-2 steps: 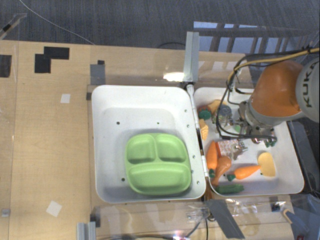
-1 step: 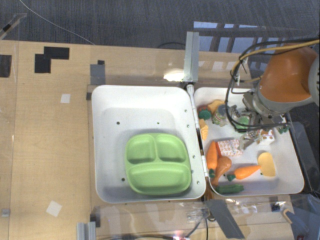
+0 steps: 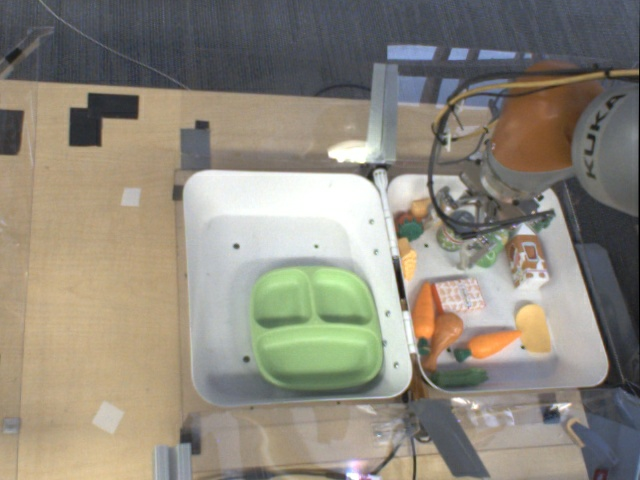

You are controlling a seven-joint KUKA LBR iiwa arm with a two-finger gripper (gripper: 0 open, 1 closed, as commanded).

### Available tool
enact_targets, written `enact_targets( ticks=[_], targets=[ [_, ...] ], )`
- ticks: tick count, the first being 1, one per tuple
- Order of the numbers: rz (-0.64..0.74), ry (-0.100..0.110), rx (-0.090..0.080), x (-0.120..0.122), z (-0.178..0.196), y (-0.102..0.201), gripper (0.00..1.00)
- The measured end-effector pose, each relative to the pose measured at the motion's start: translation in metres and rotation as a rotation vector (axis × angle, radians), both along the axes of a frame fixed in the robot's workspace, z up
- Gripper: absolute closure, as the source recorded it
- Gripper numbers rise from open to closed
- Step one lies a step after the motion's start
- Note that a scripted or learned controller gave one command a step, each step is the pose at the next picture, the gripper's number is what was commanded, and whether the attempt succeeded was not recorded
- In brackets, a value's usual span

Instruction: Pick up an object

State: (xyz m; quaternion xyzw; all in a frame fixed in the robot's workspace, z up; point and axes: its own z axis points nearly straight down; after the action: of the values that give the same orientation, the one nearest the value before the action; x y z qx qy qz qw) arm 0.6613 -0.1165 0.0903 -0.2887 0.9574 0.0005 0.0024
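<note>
Reaching in from the right, the grey and orange arm (image 3: 545, 133) held its pincer (image 3: 478, 230) low over the right bin (image 3: 590, 353), just beside a small gingerbread-house toy (image 3: 527, 260). Whether the pincer was open or gripping anything could not be told; a green item (image 3: 487, 255) lay under it. Nothing looked lifted, so the pick seemed not yet done. Below the house lay a red-and-white box (image 3: 459, 295), a carrot (image 3: 492, 344) and a yellow piece (image 3: 533, 327).
</note>
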Motion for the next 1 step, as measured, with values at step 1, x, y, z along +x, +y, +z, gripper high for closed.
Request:
enact_targets(
  ticks=[1],
  targets=[
    [-0.067,-0.009,-0.004,-0.0643,-0.0008,-0.0388,0.00]
  ],
)
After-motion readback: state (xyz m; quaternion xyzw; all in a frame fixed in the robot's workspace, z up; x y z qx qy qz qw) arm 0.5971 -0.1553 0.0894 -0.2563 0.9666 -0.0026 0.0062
